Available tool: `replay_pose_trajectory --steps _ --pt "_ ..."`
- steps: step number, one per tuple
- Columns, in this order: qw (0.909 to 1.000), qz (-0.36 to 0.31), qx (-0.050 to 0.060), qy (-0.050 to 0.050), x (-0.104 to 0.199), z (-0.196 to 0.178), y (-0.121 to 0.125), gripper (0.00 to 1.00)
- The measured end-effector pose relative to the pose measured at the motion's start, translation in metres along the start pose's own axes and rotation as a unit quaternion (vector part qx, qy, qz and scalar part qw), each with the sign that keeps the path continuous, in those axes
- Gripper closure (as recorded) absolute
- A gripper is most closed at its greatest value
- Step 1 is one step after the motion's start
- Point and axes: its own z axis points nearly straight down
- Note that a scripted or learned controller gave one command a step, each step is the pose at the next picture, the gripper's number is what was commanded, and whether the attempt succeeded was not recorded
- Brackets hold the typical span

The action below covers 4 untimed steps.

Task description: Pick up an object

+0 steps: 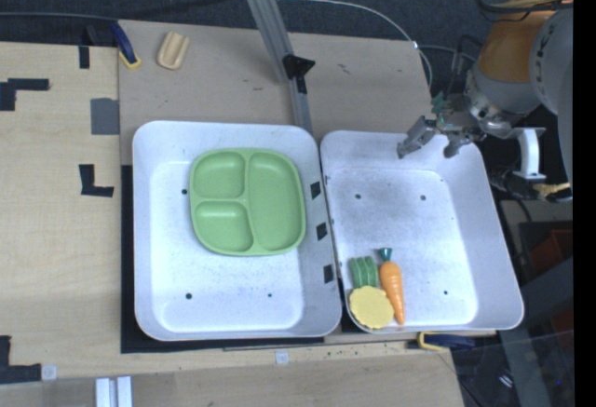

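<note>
In the right bin (466,210), near its front left corner, lie an orange toy carrot (393,290), a green toy vegetable (364,272) and a yellow round piece (372,307), all close together. My gripper (434,142) hovers over the bin's far edge, well away from them, open with nothing between its fingers. The left bin (158,228) holds a green divided plate (248,201).
A grey metal pole (270,19) slants across the bench behind the bins. A small tan object (172,50) and a blue and yellow item (124,44) lie at the bench's far left. Cables run behind the arm at the right.
</note>
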Motion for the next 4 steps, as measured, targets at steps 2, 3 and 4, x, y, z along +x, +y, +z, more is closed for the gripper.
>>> replay_pose_trajectory --steps 2,3,4 --pt "1.0000 0.000 0.002 0.000 0.008 0.050 0.005 0.00" --pt "1.0000 0.000 0.001 0.000 0.009 0.103 0.004 0.00" --pt "1.0000 -0.001 0.000 -0.001 0.009 0.090 0.005 1.00"
